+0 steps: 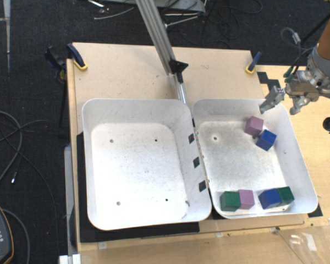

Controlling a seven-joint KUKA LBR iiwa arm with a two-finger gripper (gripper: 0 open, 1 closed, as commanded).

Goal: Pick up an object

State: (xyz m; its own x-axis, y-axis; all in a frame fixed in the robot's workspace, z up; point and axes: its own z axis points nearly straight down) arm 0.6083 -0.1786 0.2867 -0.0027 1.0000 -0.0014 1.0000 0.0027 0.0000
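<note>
Near rim of the right bin [300, 164], glossy white plastic with rounded corners: four matte cubes in a row — green cube [230, 201], pink cube [246, 198], blue cube [270, 198], dark green cube [286, 194]. Farther back, a purple cube [254, 126] touched a tilted blue block [266, 139]. Beyond, above the bin's far corner, the metal pincer [285, 102] hung with fingers apart, gripping nothing

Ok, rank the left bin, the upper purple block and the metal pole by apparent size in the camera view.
1. Left bin, largest by far.
2. Metal pole, long and thin.
3. Upper purple block, smallest.
</note>
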